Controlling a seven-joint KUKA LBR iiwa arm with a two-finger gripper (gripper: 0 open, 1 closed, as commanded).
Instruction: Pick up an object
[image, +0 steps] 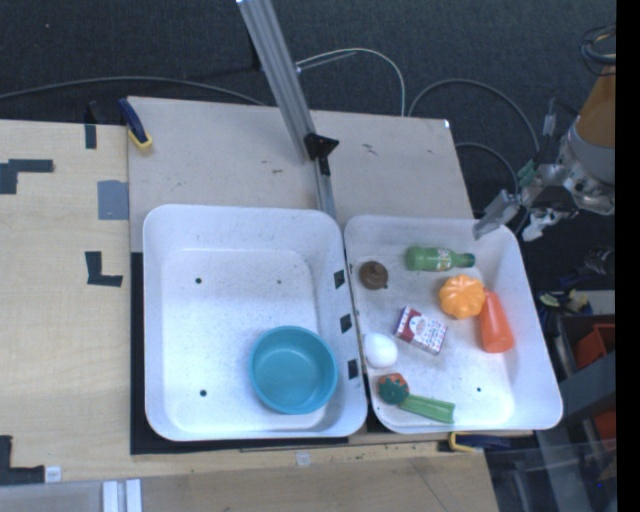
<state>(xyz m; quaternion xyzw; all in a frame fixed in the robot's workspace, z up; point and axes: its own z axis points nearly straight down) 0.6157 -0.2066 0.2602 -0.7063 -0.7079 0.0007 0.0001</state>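
The claw (508, 215) hangs spread and grasping nothing over the far right corner of the right bin (535, 400). Nearest it lies the green bottle (438, 260) on its side, with an orange pumpkin (462, 297) and a carrot (495, 324) just beyond. The bottle looks like light, hard plastic: stiff, smooth, apt to roll. Judged best held across its body mid-length, fingers squarely on either side.

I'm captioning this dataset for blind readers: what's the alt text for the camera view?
The gripper hangs above the right bin's far corner, away from its green bottle, orange pumpkin, egg and red carton. The left bin holds a blue bowl.
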